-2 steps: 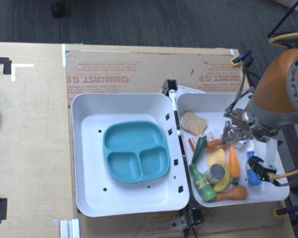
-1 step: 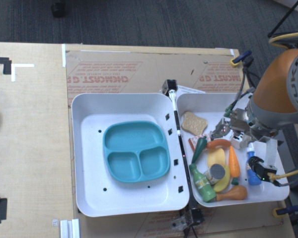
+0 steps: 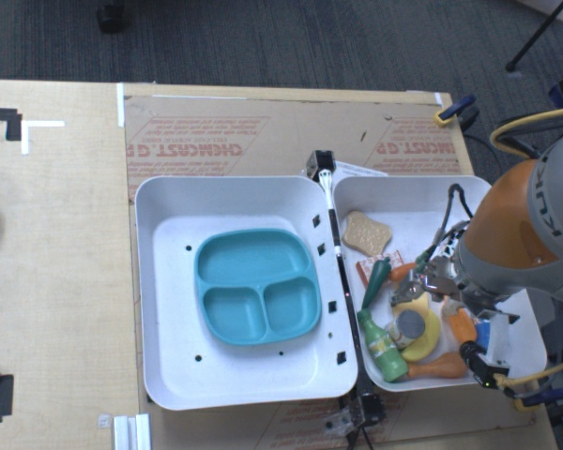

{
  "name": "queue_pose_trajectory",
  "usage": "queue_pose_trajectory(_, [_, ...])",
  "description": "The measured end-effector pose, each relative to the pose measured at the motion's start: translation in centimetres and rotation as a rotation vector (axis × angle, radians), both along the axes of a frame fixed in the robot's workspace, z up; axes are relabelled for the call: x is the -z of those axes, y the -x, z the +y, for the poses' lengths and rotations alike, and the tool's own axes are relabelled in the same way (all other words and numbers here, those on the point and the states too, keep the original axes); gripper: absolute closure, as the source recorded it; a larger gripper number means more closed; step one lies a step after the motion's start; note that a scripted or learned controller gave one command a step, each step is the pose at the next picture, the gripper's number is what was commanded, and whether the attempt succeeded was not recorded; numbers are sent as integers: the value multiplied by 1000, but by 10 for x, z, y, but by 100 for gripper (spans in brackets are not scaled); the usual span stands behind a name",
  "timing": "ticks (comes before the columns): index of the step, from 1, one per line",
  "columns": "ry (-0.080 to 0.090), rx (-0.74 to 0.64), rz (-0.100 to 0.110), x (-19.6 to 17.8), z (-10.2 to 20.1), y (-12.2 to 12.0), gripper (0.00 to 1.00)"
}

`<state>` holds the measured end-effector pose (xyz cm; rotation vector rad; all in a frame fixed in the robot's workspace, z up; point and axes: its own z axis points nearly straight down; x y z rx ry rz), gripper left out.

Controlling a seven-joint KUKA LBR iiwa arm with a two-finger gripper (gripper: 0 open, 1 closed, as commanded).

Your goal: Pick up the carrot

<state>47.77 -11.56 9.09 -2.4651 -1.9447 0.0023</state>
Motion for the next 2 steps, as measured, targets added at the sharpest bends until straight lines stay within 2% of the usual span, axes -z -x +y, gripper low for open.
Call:
queue_pose_trajectory(1, [-9, -80, -4, -2, -71, -3, 0])
queue_pose_trajectory(2, [-38, -286, 7, -2, -84, -2, 0])
